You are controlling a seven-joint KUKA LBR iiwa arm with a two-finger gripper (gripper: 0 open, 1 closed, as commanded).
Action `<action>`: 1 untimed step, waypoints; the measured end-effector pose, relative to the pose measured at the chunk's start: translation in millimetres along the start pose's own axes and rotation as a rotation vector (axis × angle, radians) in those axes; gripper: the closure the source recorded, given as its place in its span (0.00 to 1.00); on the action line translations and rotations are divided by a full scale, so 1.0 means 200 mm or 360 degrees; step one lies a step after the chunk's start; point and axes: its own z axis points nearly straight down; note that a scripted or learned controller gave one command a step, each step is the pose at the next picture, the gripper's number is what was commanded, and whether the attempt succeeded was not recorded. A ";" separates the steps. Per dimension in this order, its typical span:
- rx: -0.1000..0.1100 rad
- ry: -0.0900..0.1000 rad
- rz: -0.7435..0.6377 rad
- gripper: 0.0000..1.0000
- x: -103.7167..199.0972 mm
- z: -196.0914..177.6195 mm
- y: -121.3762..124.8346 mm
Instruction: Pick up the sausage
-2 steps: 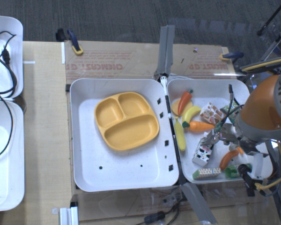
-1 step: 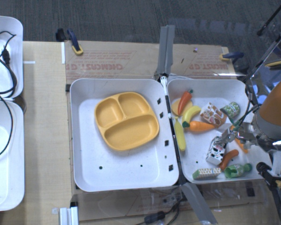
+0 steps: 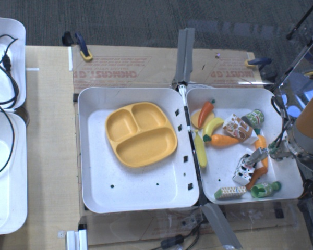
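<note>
Camera view: my gripper (image 3: 253,161) hangs low over the right bin (image 3: 219,171), near its right wall. I cannot tell whether it is spread or closed, or whether it has anything. The sausage (image 3: 256,176), as best I can judge, is the orange-brown piece lying slantwise just under and beside the gripper, toward the bin's lower right.

It is crowded there. A white, black-spotted toy (image 3: 242,175) touches the sausage on its left. A green bottle (image 3: 265,189) and a pale block (image 3: 230,192) lie along the near wall. Further left are a carrot (image 3: 224,139), a banana (image 3: 213,126), a red pepper (image 3: 205,113) and a yellow stick (image 3: 200,151) against the divider. A green can (image 3: 254,117) sits near the far wall.

Bare floor shows in the bin's middle, below the carrot. The left bin (image 3: 94,181) holds a yellow plate (image 3: 141,134) with open white floor around it.
</note>
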 end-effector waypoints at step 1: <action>0.0003 -0.0018 -0.0076 0.00 0.17 0.00 0.01</action>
